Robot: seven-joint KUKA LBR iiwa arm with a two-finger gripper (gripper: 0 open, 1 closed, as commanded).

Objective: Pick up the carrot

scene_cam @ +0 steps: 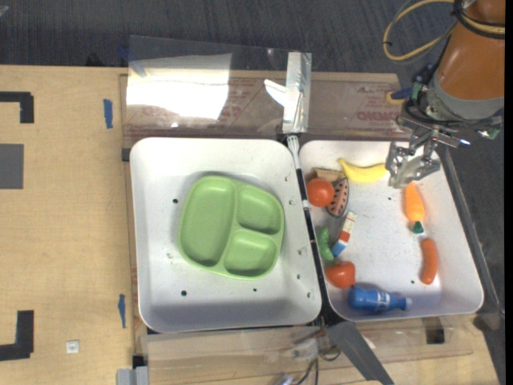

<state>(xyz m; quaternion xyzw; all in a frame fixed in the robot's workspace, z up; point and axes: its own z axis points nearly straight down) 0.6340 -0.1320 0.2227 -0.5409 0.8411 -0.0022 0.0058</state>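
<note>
Hovering at the far right of the right bin, the hand hangs from the grey and orange arm with its metal fingers spread and nothing between them. Just below it, toward the near side, lies the carrot, orange with a small green tip, flat on the bin floor and apart from the fingers. By my reading the pick is only at the approach: the hand is lined up close to the carrot, but the descent, the closing and the lift all remain to be done.

Around the carrot sit a banana at the far edge, a sausage nearer on the right, a blue bottle at the near edge, two tomatoes and a watermelon slice along the left wall. Beside it, the left bin carries a green divided plate. Both bins rest on a pale wooden table over dark carpet
</note>
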